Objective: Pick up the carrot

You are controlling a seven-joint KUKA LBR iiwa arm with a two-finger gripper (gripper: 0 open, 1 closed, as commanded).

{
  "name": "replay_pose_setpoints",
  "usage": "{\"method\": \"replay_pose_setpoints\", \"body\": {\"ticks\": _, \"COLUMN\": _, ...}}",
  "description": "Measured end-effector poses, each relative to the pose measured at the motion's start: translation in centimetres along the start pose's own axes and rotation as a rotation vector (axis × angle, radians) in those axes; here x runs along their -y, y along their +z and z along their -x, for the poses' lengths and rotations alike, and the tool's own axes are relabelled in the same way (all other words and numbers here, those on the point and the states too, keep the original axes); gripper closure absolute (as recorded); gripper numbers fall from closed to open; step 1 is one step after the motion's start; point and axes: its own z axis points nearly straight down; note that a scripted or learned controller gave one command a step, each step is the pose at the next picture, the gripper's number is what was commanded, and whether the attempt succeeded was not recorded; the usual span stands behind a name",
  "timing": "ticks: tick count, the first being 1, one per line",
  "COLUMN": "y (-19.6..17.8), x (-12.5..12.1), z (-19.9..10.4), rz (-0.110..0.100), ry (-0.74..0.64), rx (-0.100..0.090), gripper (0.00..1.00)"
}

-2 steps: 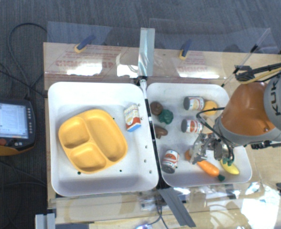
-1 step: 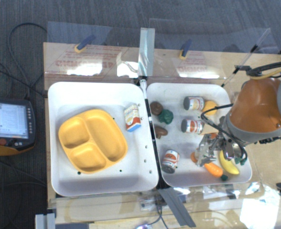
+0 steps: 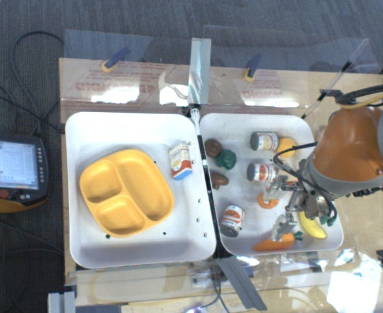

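Carrot [image 3: 274, 243] lies between a can [image 3: 232, 218] and a banana [image 3: 312, 227], under the pincer [image 3: 285, 227].

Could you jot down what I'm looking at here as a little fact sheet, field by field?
Setting: two white bins side by side on a bench
Left bin: yellow divided tray; small carton
Right bin: three cans, banana, carrot, a green item, two brown items
Carrot position: lying flat by the near wall
Arm: grey with orange band, reaching in from the right
Gripper: just above the carrot
Carrot held: cannot tell
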Motion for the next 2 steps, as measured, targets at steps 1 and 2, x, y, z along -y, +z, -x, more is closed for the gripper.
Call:
{"method": "replay_pose_setpoints", "body": {"ticks": 1, "y": 2.9, "x": 3.1, "z": 0.4, "rz": 0.001, "ry": 0.366, "rx": 0.003, "gripper": 0.00}}
{"method": "replay_pose_setpoints", "body": {"ticks": 2, "y": 4.4, "x": 4.1, "z": 3.9, "rz": -0.001, "ry": 0.344, "rx": 0.017, "gripper": 0.00}}
